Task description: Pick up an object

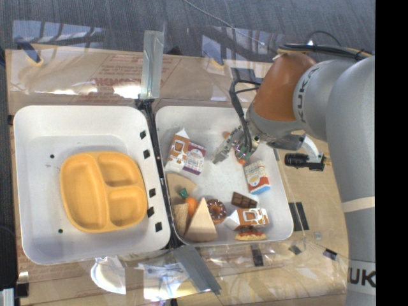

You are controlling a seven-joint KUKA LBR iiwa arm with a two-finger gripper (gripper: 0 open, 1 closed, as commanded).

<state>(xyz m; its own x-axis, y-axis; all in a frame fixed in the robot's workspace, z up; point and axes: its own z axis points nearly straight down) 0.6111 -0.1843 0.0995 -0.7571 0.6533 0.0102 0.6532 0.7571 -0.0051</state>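
The grey arm (331, 107) reaches in from the right edge, orange wrist band bent down over the right bin's (167, 116) far right area. Its gripper (234, 146) hangs low above the bin floor; finger state cannot be told, blurred. Toy food items crowd the near edge, a small carton (256, 176) just beside the gripper; the left bin (25, 132) carries a yellow divided tray (102, 190).

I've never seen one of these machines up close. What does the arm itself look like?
A thick, rounded grey arm with an orange band above the wrist. Black cables loop near that band. At its tip sits a small metallic gripper. Black letters "UK" mark the lower casing.
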